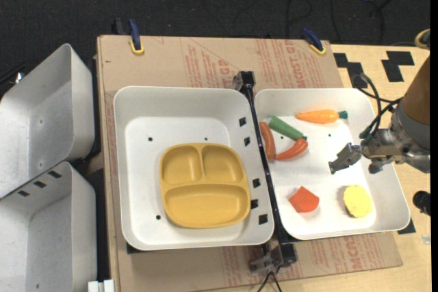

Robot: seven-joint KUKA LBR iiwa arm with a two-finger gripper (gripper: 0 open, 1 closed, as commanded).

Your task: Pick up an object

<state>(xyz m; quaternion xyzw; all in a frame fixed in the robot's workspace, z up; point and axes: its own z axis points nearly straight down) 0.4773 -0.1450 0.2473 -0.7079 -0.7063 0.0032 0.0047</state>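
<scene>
Your gripper (344, 160) hangs over the right bin (390, 215), whether spread or closed you cannot tell from here, with the yellow object (357, 201) lying nearest, just beside it at about five o'clock, near the bin's front edge.

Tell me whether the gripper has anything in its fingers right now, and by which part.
Nothing is held. The gripper hovers over the right bin, apart from the yellow piece, the red piece and the carrot.
</scene>
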